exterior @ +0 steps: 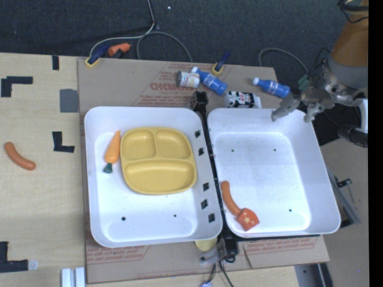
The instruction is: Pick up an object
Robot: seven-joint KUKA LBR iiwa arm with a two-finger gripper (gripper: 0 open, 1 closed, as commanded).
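I see the tool (295,107) spread open, empty; sausage (229,198) looks light, rubbery, so I'd pinch mid-length.

Lighting was even and fairly bright from overhead, with the white bins (270,137) near blown-out and showing little surface detail. Shadows were soft and short, visible under the yellow tray (158,160) and along the bin walls. Resolution was low with mild softness overall; the arm (350,46) at the right edge looked slightly blurred, and the dark floor (239,11) showed grain.
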